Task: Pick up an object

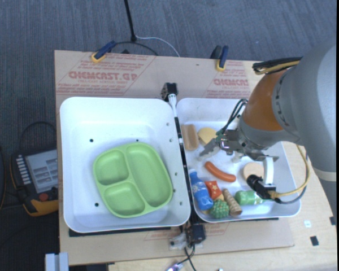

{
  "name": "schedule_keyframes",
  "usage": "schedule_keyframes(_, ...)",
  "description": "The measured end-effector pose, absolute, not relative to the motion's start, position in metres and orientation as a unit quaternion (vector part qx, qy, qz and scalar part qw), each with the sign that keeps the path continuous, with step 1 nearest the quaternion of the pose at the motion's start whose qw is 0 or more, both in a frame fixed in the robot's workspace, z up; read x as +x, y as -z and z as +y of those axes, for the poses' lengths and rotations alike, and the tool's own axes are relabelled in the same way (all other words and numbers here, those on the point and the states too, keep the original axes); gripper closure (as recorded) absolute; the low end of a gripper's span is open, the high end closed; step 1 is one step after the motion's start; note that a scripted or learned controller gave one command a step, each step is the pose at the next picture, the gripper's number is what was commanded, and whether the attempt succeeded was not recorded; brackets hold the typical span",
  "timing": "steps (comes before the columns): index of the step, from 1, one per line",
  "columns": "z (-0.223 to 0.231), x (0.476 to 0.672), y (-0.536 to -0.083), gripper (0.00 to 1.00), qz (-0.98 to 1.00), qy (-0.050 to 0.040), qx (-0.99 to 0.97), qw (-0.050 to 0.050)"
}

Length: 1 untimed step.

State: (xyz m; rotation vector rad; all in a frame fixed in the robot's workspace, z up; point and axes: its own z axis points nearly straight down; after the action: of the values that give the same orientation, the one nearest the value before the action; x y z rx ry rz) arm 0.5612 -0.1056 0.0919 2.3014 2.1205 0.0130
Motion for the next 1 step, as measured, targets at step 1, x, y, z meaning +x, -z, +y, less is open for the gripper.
schedule_keyframes(1, -0.0983, 0.5315, -0.0925, 0.00, 0.692, -0.0067, 0.722, 0.012)
